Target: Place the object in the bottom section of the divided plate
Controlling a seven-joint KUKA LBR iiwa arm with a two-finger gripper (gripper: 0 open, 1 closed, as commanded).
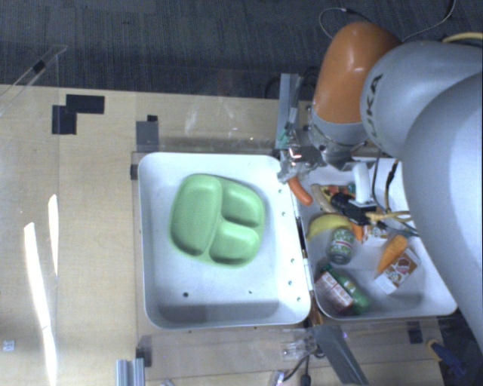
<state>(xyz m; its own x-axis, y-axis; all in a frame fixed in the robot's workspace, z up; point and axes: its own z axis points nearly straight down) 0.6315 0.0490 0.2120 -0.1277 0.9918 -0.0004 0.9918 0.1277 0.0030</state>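
1. Camera view: the pincer (290,167) is hanging at the top left corner of the right bin (441,301), just above an orange carrot-like piece (300,191); whether it is gripping anything I cannot tell.
2. Same view: the divided plate (217,219) is sitting in the left bin (226,313), sections bare.
3. Judgement: the grasp needs centring on the piece before lifting, while avoiding the banana (326,224) nearby.

Arm (430,98): fat rounded grey casing, smooth and glossy, with an orange band (349,71) above the wrist. Thin black and yellow cables (392,16) loop off behind it. Metal wrist hardware (302,154) below the band.
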